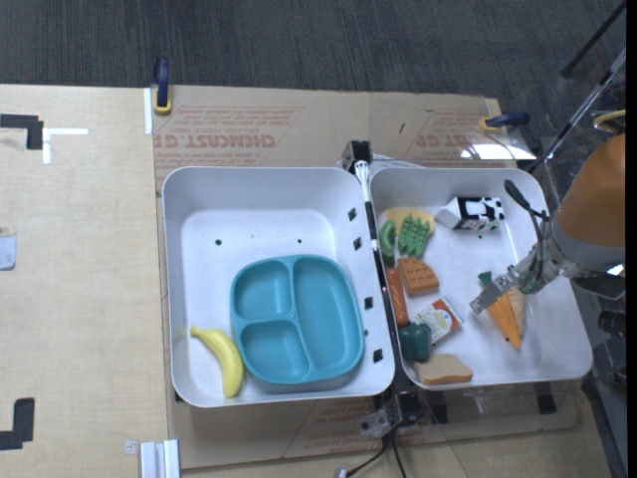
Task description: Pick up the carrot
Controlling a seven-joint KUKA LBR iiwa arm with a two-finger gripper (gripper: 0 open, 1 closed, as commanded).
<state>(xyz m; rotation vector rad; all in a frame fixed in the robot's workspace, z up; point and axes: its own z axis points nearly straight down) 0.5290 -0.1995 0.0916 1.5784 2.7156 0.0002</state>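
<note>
Gripper (501, 292) low in the right bin (567, 366), near its right wall, fingers reaching down-left from the grey wrist; how far apart, hard to tell; possibly touching the carrot (508, 319), no clear grasp visible. Carrot directly beneath and just beside the fingertips, orange, tapering toward the bin's front edge. Further left: waffle (418, 277), green leafy toy (412, 233), small packet (435, 320), green pepper (414, 342), bread slice (444, 370); black-and-white cow toy (476, 213) toward the back. In the left bin (199, 197): teal divided plate (297, 319), banana (225, 357) beside it.
</note>
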